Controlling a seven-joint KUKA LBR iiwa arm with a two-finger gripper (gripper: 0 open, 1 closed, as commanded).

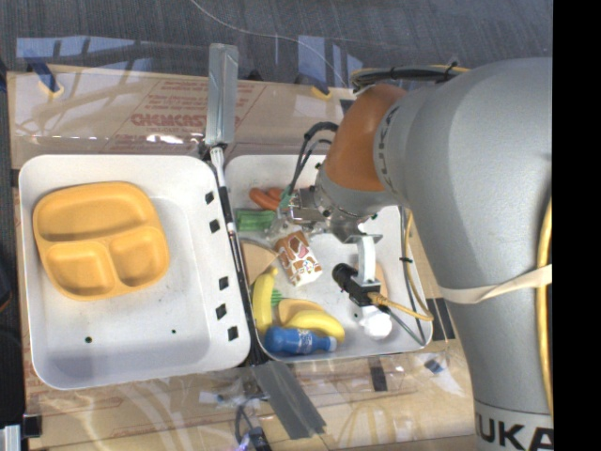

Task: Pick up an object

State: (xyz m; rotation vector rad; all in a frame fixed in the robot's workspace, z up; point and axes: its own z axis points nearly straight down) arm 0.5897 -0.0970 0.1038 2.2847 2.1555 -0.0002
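In the left bin [122, 346], a yellow divided tray [99, 238] lies flat toward the far corner, well apart from the arm [470, 205]. It is wide and shallow, and I judge it a poor thing to pinch.

In the right bin [261, 171], the things crowd toward the left wall. A green thing [254, 221] lies against that wall, with an orange thing [266, 196] just behind it. A brown-and-white patterned carton [298, 257] lies tilted beside them. Below it are a yellow-green piece [264, 296], a banana [315, 319] and a blue bottle [299, 342] at the near edge. A small white thing [376, 325] sits further right.

The crowding is the main risk. A closing grip could catch two things at once, or push one aside and close on nothing. The bin wall beside the green thing may block one side of the grip. The tilted carton could twist or slide out when squeezed, and the rounded banana and bottle would likely roll.

The jaws sit low under the orange-banded wrist [362, 158], near the green and orange things and just above the carton, which are the likeliest picks. The wrist hides them, so I cannot tell whether they are open or closed, or whether they touch anything. Nothing shows as held.
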